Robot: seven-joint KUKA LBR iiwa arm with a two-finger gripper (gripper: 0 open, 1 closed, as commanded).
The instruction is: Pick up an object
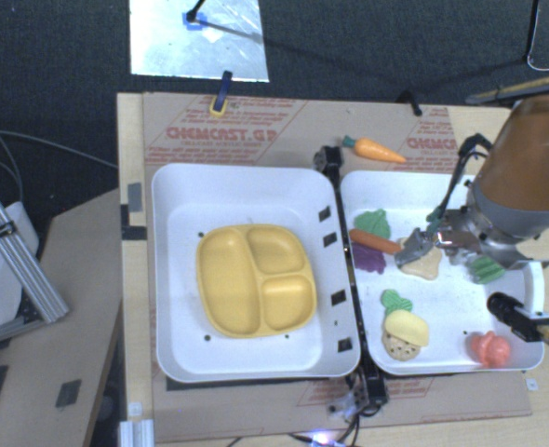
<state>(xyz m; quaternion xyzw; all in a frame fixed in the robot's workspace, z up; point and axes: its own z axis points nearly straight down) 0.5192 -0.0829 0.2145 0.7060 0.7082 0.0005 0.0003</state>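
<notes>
My gripper (414, 250) hangs low over the right bin (442, 189), near its left-middle. Its tip is right above a tan toast-shaped piece (428, 268) and seems to touch that piece's upper left edge. Just left of the gripper lie an orange carrot-like stick (375, 241), a green leafy piece (372, 222) and a purple piece (368, 259). Nearer the front of the bin lie a yellow piece with a green top (403, 324), a speckled cookie (400, 347) and a pink piece (489, 347). A green piece (487, 270) peeks out from under the wrist.
The left bin (177, 343) holds a yellow divided plate (254, 279). A toy carrot (375, 149) lies on the cardboard behind the right bin. A blue and yellow clip (221, 94) sits at the cardboard's far edge. The arm covers the right bin's right side.
</notes>
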